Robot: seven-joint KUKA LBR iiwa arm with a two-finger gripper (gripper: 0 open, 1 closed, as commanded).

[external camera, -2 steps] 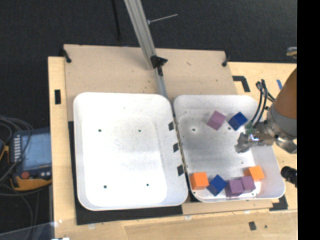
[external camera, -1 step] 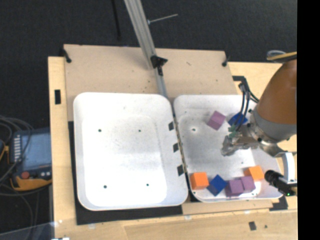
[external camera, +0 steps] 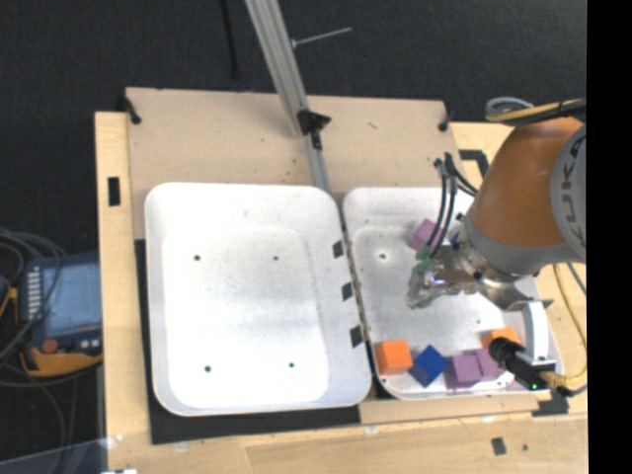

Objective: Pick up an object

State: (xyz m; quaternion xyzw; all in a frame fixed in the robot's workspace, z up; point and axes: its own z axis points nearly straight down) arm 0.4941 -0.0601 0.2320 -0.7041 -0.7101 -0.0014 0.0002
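at the far left, off the table's point(external camera: 114, 265) left edge, you have a handheld control unit point(external camera: 61, 309) with a screen and dark cables lying on the floor. on the table's left half sits the left bin point(external camera: 247, 294), its white floor bare apart from a few small dark dots. a grey metal strut point(external camera: 281, 62) slants in from the top and ends near the table's back edge, just above the gap between the two bins. the right bin point(external camera: 380, 220) touches the left one along their shared edge, where small black clips point(external camera: 348, 289) show. along the right bin's front edge you can see a row of blocks: an orange block point(external camera: 394, 355) nearest the shared edge, a blue block point(external camera: 430, 365) just beside it and tilted, then a purple block point(external camera: 464, 369) with another purple piece point(external camera: 487, 363) touching it, and a smaller orange block point(external camera: 503, 341) near the front right corner, partly behind a black part of the arm. one more purple block point(external camera: 425, 233) lies toward the back of the right bin, just beside the arm's cables. the tool point(external camera: 427, 289) hangs over the middle of the right bin, below that purple block and well apart from the front row; i cannot tell how it is set, and nothing shows in it. the arm point(external camera: 523, 200), orange and grey, covers the right bin's right side.
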